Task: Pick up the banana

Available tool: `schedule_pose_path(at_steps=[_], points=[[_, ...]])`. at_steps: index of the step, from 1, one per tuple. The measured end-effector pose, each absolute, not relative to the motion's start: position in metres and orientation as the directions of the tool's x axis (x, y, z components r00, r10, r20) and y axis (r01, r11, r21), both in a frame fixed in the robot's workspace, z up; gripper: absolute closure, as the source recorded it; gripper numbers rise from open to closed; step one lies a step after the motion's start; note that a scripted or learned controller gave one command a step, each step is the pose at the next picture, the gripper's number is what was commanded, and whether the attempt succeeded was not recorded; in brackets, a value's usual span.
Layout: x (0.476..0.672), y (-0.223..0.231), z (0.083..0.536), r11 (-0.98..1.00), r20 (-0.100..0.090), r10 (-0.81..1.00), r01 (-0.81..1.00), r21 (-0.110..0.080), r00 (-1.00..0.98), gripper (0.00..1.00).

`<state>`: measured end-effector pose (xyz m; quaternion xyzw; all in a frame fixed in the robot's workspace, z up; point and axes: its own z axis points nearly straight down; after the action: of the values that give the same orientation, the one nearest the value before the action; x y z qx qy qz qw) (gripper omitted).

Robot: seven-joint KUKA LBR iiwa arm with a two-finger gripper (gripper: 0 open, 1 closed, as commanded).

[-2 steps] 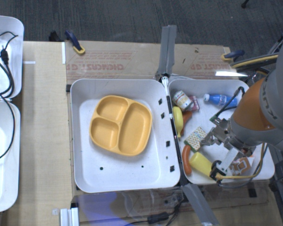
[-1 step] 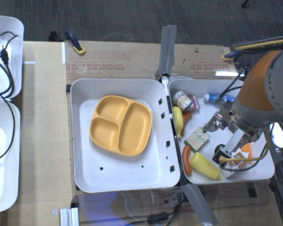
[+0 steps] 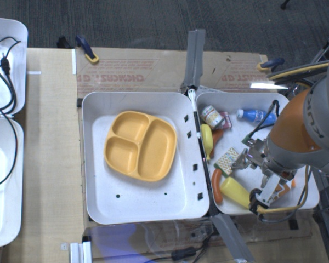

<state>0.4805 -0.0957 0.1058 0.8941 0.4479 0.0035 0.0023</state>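
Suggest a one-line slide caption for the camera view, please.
KUKA arm's end effector over the cluttered right bin, near the banana; yellow tray in the left bin.

Arm enters from the right side of the view, over the right-hand bin. Grey link at upper right, orange band below it, then a grey wrist section angled down and to the left. Gripper sits low inside the bin, in its near-right part, close to the front wall. Cables loop around the wrist. Whether anything is gripped cannot be told from this angle.
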Motion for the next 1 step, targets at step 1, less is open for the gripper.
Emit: schedule_pose_path(at_steps=[1], points=[[0.4809,-0.0946,0.0959,-0.248,0.001,0.969,0.969,0.011,0.248,0.00]])
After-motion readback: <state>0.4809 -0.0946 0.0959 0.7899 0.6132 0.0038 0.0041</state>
